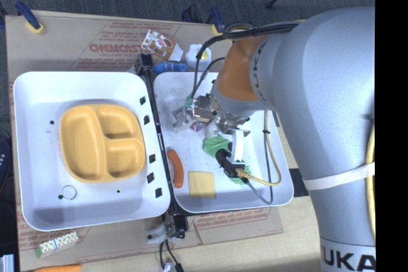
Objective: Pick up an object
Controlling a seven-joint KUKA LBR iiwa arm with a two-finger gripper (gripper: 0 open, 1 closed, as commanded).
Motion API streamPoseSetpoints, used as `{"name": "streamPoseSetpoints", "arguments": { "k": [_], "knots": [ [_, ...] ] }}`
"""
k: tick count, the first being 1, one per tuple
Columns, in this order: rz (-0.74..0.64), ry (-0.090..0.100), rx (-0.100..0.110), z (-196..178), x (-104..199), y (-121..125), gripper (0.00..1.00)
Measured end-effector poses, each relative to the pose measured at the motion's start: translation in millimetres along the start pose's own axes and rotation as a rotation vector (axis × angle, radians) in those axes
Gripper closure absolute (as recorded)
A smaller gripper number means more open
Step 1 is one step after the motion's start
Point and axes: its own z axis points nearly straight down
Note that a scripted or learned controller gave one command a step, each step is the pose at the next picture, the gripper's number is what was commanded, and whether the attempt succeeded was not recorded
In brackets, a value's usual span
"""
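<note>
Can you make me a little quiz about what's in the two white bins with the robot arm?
1. True or false: the yellow tray lies in the left bin.
2. Which thing lies right beside the yellow square block in the right bin? A) an orange sausage B) a blue ball C) a red cup
3. Fill in: the crumpled thing under the arm's gripper is coloured ____.

Key: 1 true. 2 A, the orange sausage. 3 green.
</note>
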Motion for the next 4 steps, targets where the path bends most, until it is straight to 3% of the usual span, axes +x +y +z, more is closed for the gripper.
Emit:
{"name": "streamPoseSetpoints", "arguments": {
  "k": [1,2,3,4],
  "knots": [
    [-0.004,0.0,0.003,-9.7,-0.1,-0.1,1.0],
    [-0.332,-0.002,-0.002,-237.0,12.7,-25.3,1.0],
    [-0.332,-0.002,-0.001,-236.6,12.7,-25.4,0.0],
    [-0.376,-0.001,0.0,-99.1,29.4,-57.7,0.0]
  ]
}}
